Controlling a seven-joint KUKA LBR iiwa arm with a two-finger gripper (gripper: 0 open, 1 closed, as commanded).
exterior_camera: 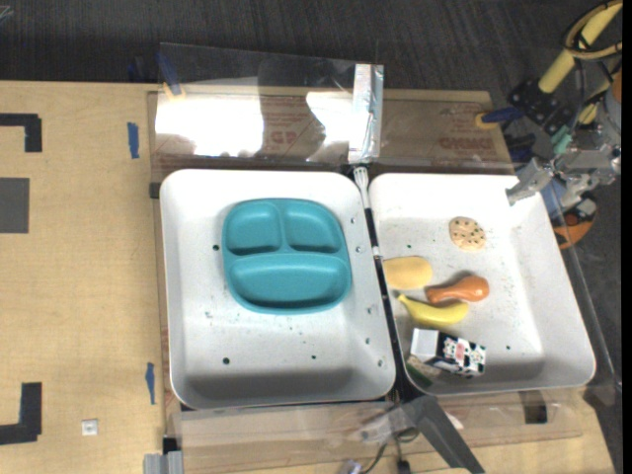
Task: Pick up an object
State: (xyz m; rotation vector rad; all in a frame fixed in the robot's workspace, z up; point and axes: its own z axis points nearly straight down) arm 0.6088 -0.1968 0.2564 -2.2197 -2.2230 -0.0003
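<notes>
As laid out in right bin [565, 294]: five loose objects, all in its left and middle part.
Cookie [466, 232]: round, tan with dark specks, flat on bin floor, upper middle, apart from the rest.
Yellow lump [408, 271]: pale, rounded, close to the bin's left wall, below-left of cookie.
Drumstick [461, 289]: orange-brown, lying sideways, fat end to the right, just right of yellow lump.
Banana [434, 312]: yellow, curved, directly under drumstick, looks to touch it.
Carton [449, 352]: small, white with black print, on its side near the bin's lower left corner, below banana.
Gripper [523, 188]: grey, at upper right corner of right bin, over the rim, well apart from every object, nothing seen in it.
Jaw state: cannot tell, too small and cluttered at that spot.
Arm [592, 156]: entering from right edge of frame, upper right, with yellow cables [583, 38] looped above it.
Left bin [188, 294]: white, side by side with right bin, walls touching at centre.
Teal plate [286, 255]: three compartments, flat in upper middle of left bin.
Clear panel [267, 107]: glossy, strong glare, behind left bin at top centre.
Bench [69, 294]: light wood-tone surface, left of frame, with black corner marks [25, 131] and blue tape [132, 138].
</notes>
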